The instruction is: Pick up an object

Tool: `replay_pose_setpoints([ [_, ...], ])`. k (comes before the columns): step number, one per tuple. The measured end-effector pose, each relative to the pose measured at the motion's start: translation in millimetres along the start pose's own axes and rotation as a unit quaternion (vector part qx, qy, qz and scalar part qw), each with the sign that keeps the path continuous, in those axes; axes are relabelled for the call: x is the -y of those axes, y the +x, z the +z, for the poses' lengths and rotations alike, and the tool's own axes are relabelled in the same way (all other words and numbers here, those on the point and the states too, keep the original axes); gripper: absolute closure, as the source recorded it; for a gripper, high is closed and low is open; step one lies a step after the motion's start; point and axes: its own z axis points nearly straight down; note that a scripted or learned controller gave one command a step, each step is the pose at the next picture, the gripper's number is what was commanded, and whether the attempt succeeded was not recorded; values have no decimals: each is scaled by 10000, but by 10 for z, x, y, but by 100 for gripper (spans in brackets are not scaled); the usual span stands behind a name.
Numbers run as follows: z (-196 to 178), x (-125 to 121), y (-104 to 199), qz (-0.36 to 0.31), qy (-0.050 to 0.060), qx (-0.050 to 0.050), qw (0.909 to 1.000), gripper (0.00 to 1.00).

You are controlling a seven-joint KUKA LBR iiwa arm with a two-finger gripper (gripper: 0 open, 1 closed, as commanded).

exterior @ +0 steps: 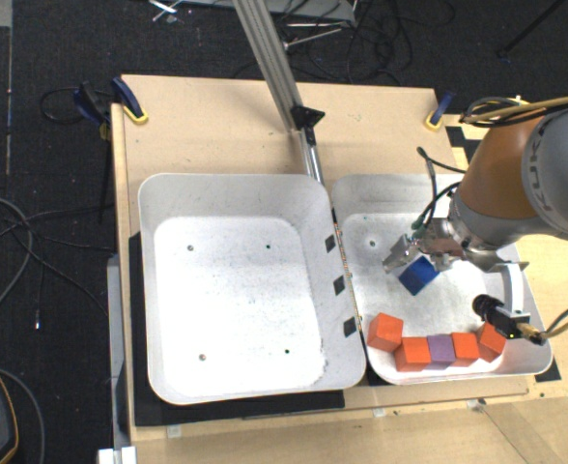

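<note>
My gripper (414, 261) hangs over the middle of the right bin (361, 222), reaching in from the right. A blue cube (419, 276) sits tilted between its fingers, which are shut on it, and it looks lifted a little off the bin floor. Along the right bin's near wall lies a row of blocks. An orange block (384, 331) is at the left of the row, then another orange block (412, 353), a purple block (440, 348) and an orange block (465, 346). One more orange block (492, 341) lies by the near right corner.
The left bin (168, 259) stands beside the right one on the wooden bench (216, 124). A grey metal pole (269, 51) slants down from the top to the bins' far edge. Blue-and-yellow clamps (127, 100) grip the bench's far corners.
</note>
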Motion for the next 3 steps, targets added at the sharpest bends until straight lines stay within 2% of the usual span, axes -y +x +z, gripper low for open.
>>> replay_pose_setpoints([
  [2, 77, 24, 56, 18, -33, 11, 10000, 0],
  [3, -25, 10, 62, 9, -58, 23, 10000, 100],
])
